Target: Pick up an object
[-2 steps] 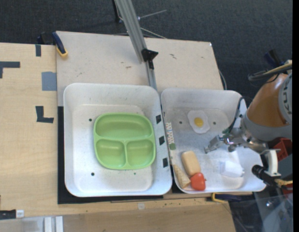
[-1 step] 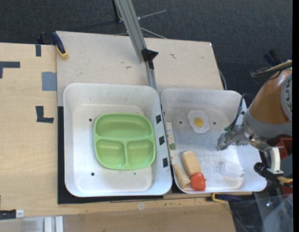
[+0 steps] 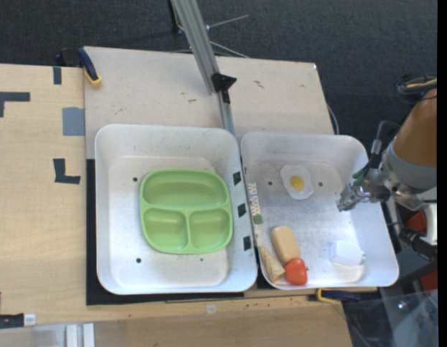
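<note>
The right bin (image 3: 321, 149) holds a fried-egg toy (image 3: 297, 183) near its back, a tan bread-like block (image 3: 284, 242) toward the front left, and a red tomato (image 3: 296, 271) just in front of the block. A pale wedge (image 3: 270, 263) lies along the left wall, and a white piece (image 3: 346, 256) sits at the front right. My gripper (image 3: 348, 198) hangs over the bin's right side, to the right of the egg and above the white piece, with nothing visibly in it.
The left bin (image 3: 108, 194) carries a green divided plate (image 3: 186, 210). A grey metal pole (image 3: 198, 35) slants down to the bins' back junction. A yellow-and-blue clamp (image 3: 89, 66) sits at the bench's back left corner.
</note>
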You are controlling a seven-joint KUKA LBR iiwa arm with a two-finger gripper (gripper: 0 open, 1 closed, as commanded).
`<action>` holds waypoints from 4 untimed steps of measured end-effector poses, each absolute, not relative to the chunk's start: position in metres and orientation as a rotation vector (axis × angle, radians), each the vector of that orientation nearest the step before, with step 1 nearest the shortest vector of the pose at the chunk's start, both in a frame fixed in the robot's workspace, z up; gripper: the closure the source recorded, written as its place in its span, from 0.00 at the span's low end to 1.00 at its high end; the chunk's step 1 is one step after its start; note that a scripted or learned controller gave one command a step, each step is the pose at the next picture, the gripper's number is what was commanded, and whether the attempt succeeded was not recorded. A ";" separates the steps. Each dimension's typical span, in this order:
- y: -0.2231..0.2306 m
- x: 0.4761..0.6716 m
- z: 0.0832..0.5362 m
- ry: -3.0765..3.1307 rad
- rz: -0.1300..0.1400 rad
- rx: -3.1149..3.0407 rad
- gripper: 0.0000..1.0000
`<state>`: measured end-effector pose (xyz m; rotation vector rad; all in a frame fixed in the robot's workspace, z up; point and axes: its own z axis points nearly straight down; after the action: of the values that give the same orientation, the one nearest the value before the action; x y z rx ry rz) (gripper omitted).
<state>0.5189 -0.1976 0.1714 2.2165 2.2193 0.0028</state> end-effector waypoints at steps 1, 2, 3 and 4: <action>-0.208 0.517 0.226 2.219 0.002 2.217 1.00; -0.208 0.518 0.260 2.221 0.002 2.217 1.00; -0.159 0.541 0.254 2.230 0.000 2.215 1.00; -0.108 0.549 0.239 2.230 -0.001 2.216 1.00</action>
<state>0.5494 -0.1079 0.2389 2.2159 2.2302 -0.0011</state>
